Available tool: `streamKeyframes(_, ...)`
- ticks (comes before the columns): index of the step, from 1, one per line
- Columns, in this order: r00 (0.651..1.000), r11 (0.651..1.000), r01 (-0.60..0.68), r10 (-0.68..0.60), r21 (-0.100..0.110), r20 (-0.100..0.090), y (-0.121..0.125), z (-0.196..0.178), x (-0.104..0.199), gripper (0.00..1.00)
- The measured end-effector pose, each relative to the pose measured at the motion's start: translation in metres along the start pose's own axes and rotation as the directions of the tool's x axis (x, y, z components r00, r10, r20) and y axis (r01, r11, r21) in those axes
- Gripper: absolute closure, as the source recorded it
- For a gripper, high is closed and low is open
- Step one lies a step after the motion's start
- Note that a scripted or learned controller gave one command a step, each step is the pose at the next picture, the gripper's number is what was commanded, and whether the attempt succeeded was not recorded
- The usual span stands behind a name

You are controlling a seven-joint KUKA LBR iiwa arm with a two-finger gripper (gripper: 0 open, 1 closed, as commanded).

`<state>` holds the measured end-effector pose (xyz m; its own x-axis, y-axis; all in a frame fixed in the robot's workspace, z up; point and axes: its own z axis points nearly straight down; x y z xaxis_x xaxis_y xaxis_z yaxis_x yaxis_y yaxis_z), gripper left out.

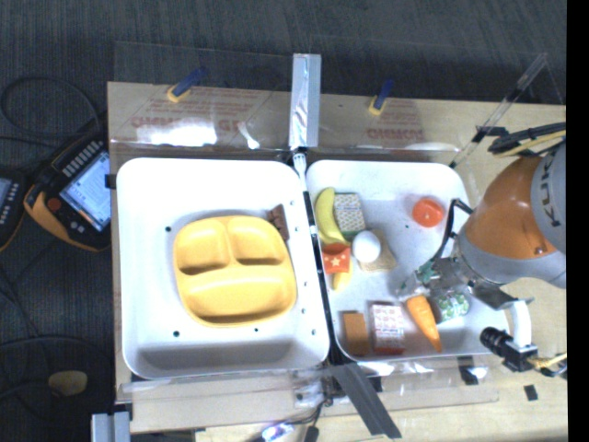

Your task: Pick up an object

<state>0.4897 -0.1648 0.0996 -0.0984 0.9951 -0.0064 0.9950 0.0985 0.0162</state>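
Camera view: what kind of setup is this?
Probably a lab pick-and-place test bench: two shallow white bins side by side, a sectioned yellow plastic tray in one, toy food like a yellow banana and orange carrot in the other, grey-and-orange arm reaching in.

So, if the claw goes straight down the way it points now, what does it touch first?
Most likely the carrot. The claw hangs over the right bin, just beside the carrot's thick top end. Depth is unclear from this slanted view, so it could instead pass the carrot and reach the bin floor.
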Motion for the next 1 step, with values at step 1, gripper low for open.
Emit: streamKeyframes(1, 0.988, 0.988, -0.155, 0.155, 0.019, -0.001, 0.0041, -0.1834, 0.0668, 1.0)
